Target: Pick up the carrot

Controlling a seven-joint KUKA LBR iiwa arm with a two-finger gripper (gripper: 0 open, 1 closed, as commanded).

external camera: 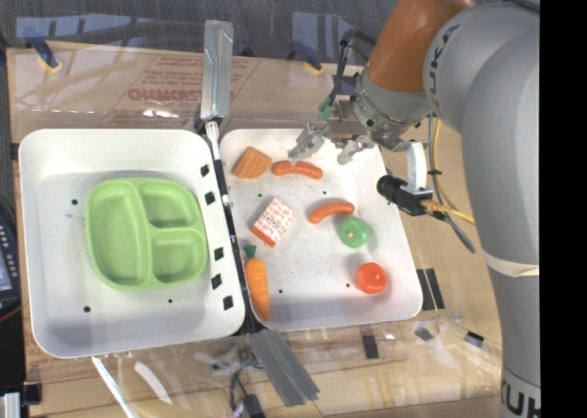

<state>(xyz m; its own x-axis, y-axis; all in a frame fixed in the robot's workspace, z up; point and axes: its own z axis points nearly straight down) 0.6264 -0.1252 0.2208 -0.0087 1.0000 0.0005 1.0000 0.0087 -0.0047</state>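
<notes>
Carrot [258, 288] lying in the right bin [404, 265], tucked against the left wall near the front corner, long axis roughly along that wall, green stub toward the back. Well apart from the gripper [326, 146], which hangs over the bin's back edge with fingers spread, gripping nothing, just above a sausage [297, 170].

Looks like a moulded toy: probably light, stiff, smooth-skinned and a bit slippery, not fragile. Tapered and rounded, so likely to squirt out of a pinch near the thin tip. Best taken across the thick middle, fingers closing across the short axis. Awkward, though: wall touching or just beside one flank, leaving little room for a finger on that side. Possibly easier to nudge clear first, or to come in tilted.

Elsewhere in the bin: orange wedge [251, 163], small box [273, 222], second sausage [330, 211], green fruit [353, 233], tomato [371, 278]. Green tray [147, 231] in the left bin.
</notes>
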